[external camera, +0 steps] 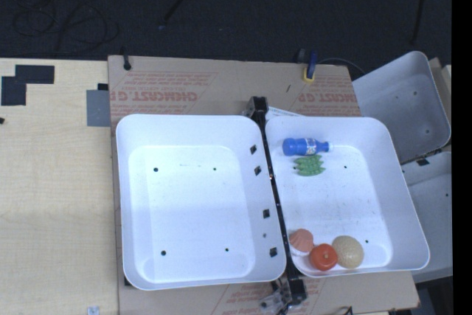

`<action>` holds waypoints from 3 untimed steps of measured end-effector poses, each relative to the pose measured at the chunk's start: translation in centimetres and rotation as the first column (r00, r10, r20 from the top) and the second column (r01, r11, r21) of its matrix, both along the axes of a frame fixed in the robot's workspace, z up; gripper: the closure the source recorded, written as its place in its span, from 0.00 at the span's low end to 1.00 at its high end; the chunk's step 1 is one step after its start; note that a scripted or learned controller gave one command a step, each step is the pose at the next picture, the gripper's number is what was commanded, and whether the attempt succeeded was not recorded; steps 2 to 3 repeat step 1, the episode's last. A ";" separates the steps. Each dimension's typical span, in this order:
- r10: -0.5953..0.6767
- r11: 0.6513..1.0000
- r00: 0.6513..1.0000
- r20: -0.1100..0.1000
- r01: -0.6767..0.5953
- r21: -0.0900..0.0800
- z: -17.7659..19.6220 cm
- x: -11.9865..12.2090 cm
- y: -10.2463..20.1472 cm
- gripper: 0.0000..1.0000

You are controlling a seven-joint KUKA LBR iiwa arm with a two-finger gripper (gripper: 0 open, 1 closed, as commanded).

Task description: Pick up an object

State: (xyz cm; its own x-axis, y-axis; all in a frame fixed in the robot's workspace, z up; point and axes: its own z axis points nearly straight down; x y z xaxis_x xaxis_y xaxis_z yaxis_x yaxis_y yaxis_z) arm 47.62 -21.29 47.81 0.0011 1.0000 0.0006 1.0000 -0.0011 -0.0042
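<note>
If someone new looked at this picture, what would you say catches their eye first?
Most likely the blue bottle, lying on its side at the far end of the right bin, with a small green object just in front of it. Next, the cluster at that bin's near edge: an orange-red ball between a pinkish piece and a beige ball.

We see two white bins side by side: left bin (188, 203), right bin (383, 181). In right bin, far end: blue bottle (304, 147) lying, green object (310, 166) just beside. Near corner: pink object (301, 240), red ball (323, 257), beige ball (348, 251), clustered, touching.
</note>
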 end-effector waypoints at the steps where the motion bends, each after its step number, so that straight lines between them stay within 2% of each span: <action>1: 0.000 1.000 1.000 0.001 0.000 0.000 -1.0 0.0 0.0 1.00; 3: 0.000 1.000 1.000 0.001 0.000 0.000 -1.0 0.0 0.0 1.00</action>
